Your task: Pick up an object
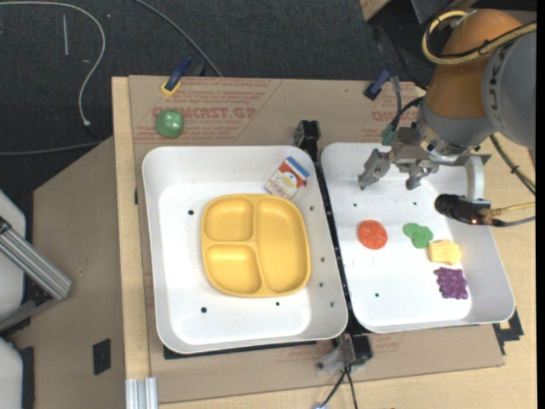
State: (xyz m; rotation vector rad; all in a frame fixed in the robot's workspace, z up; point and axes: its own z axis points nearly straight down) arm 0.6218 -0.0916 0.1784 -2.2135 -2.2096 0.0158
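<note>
Nearest edge: front rim of the left shallow white bin (247,341) lies closest to the lens.
Pincer: grey two-finger gripper (393,174) hangs over the far part of the right shallow white bin (358,301), fingers spread, nothing between them.
Red piece: round red toy tomato (372,234) lies below the pincer, apart from it.
Green piece: small green leafy toy (417,234) lies beside a yellow ridged block (444,251).
Purple piece: purple grape cluster (451,283) sits nearer the front rim.
Left bin: yellow three-compartment plastic plate (255,244), with a small milk carton (287,177) beyond it.
Bench: green ball (170,123) on the cardboard, far left.
</note>
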